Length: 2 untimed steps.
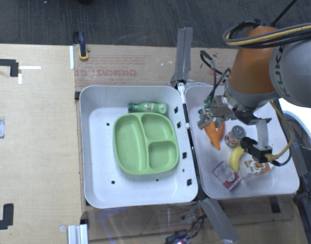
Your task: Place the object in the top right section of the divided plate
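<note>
The green divided plate [145, 142] lies in the left bin [94, 151], with two small sections on its right side and one long section on its left. An orange toy carrot [214, 134] is in the right bin [282, 184], its tip pointing toward the front. My gripper [210, 117] hangs right over the carrot's upper end, and the wrist hides where they meet. The arm's orange band [252, 60] sits above the right bin's back half.
A green bottle [147, 107] lies along the plate's far edge in the left bin. Beside the carrot in the right bin are a yellow banana [236, 158], a round can [237, 132], a red and white packet [225, 174] and another small packet [257, 166].
</note>
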Tool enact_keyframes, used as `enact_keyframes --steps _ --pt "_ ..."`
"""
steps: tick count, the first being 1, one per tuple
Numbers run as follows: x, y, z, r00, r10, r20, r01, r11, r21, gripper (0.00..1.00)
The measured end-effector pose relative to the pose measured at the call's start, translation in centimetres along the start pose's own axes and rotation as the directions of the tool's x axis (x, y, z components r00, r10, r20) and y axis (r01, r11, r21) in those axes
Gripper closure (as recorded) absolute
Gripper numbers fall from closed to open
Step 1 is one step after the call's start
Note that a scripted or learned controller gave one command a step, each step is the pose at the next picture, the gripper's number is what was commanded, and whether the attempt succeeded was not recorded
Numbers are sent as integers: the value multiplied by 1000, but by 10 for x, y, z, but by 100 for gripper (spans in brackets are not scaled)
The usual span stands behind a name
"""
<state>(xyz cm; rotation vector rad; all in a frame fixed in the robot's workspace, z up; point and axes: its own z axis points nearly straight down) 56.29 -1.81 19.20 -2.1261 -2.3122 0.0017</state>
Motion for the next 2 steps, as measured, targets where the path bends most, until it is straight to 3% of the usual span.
enact_keyframes --steps 1,2 --pt "75 -19 0 991 -131 0 131 991 0 100" --pt "75 -19 0 991 -131 0 131 991 0 0"
